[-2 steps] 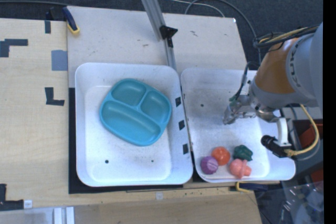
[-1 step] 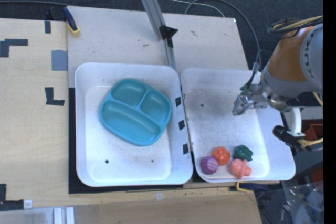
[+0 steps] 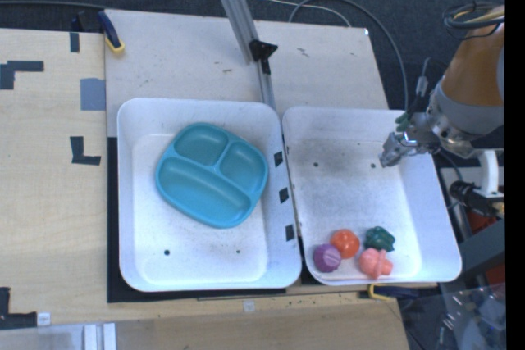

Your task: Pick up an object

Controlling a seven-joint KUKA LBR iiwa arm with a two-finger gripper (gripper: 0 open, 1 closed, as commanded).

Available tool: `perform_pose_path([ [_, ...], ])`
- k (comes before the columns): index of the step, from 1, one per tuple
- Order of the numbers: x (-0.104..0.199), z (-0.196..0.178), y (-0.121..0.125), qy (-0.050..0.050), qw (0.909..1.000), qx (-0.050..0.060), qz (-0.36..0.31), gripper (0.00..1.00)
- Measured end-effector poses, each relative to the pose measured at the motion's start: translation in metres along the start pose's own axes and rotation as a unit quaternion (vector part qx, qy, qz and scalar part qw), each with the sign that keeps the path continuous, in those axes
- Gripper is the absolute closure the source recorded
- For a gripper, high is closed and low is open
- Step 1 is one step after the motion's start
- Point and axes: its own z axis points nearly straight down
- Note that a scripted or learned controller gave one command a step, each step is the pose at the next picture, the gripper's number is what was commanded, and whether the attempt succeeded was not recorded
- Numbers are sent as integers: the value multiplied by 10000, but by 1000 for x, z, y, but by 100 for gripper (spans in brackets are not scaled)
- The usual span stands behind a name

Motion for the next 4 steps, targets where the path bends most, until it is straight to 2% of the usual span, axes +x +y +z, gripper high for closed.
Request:
perform_pose_path([
  [1,0,-51,1,1,10000,2,-6,100],
  [2,61,-49,16,18,10000,28,-34,100],
  [3,109,-51,22,17,10000,31,-27,100],
  [4,154,-37,30,13,10000,41,-24,100],
])
